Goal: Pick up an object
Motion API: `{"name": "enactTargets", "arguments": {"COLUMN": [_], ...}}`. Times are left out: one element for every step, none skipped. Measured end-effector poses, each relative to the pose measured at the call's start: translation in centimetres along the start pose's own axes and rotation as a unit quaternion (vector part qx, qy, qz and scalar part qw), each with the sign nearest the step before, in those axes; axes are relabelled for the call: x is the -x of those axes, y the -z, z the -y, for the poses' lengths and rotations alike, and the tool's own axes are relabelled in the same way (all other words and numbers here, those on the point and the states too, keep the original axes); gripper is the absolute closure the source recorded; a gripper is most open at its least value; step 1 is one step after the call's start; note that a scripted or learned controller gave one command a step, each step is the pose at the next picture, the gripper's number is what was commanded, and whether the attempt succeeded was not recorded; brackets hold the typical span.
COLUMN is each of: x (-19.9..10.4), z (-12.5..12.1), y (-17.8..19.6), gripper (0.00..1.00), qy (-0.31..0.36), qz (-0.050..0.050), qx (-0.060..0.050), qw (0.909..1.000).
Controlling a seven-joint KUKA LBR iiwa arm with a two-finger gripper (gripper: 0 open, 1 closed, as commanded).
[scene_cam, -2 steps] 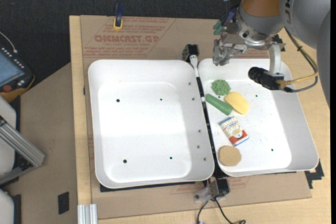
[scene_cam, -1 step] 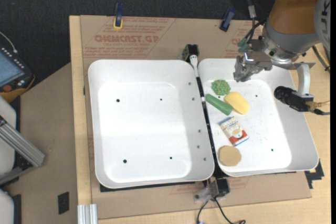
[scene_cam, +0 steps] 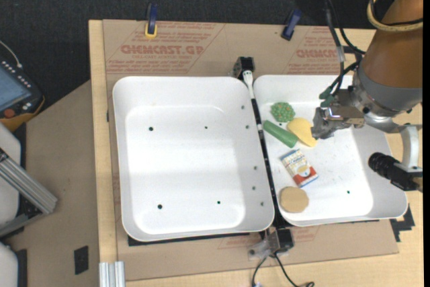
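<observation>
Gripper (scene_cam: 324, 123) hung low in the right bin (scene_cam: 363, 208), just right of the banana (scene_cam: 303, 131). Couldn't tell its grip state. Cucumber (scene_cam: 280, 134), green ball (scene_cam: 283, 110), carton (scene_cam: 298, 167), cookie (scene_cam: 293, 199) lay nearby.

Two bins sit side by side on a board (scene_cam: 201, 44), the left bin (scene_cam: 134, 165) at nine o'clock of the right bin (scene_cam: 376, 205). In the right bin, a round knobbly item (scene_cam: 283, 110) lies at twelve o'clock of a cucumber (scene_cam: 279, 133); a banana (scene_cam: 302, 132) touches it at three o'clock; a small carton (scene_cam: 298, 167) lies at six o'clock, then a cookie (scene_cam: 293, 199). The gripper (scene_cam: 325, 123) sits at three o'clock of the banana
</observation>
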State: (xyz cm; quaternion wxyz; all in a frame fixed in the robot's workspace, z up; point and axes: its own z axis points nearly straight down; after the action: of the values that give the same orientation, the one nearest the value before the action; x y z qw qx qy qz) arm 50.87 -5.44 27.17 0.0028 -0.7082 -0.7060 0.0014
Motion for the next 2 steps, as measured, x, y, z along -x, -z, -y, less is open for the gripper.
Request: {"name": "enactTargets", "arguments": {"x": [-6.4, -12.6], "z": [-1.0, -0.5], "y": [1.0, 3.1], "gripper": [1.0, 1.0], "qy": [0.005, 0.006], "qz": [0.0, 0.0], "qx": [0.004, 0.005], "qw": [1.0, 1.0]}}
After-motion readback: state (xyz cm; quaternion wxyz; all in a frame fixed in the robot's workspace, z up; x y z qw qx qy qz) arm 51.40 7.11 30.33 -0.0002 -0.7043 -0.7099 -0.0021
